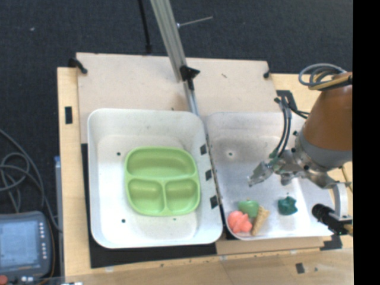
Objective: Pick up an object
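Over the right bin [237,135], arm [329,123] bent low, wrist-down.

A: What sits in the left white bin [101,159]?
B: A light green plastic three-compartment tray [161,180].
A: And the right one?
B: The two-finger gripper [261,176] hovers above a pink toy [238,221], a tan piece [260,218] and a dark green toy [287,206].
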You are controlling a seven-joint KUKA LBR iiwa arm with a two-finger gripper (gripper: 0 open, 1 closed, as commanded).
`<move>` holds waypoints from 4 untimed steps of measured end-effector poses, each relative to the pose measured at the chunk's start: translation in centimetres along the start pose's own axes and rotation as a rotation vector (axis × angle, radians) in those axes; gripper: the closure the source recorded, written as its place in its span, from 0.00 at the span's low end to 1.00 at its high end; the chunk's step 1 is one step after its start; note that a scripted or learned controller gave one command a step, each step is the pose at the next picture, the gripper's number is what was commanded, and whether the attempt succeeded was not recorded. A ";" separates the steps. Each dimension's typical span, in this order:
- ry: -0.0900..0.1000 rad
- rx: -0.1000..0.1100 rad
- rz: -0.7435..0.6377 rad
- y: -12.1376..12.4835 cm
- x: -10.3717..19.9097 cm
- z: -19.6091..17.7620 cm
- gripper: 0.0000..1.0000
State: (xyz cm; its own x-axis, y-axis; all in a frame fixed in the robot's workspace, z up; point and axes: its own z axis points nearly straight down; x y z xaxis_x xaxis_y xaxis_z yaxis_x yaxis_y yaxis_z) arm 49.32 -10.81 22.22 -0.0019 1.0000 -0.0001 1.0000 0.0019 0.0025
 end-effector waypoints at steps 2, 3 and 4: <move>0.000 0.006 0.002 0.5 0.0 6.2 0.00; 0.000 0.007 0.003 0.5 -0.6 11.5 0.00; -0.001 0.003 0.004 0.5 -0.7 12.2 0.00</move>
State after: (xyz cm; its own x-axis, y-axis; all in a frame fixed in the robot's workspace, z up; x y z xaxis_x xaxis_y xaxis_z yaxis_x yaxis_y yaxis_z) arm 49.88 -11.48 10.05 0.0020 1.0000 -0.0008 1.0000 -0.0020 -0.0004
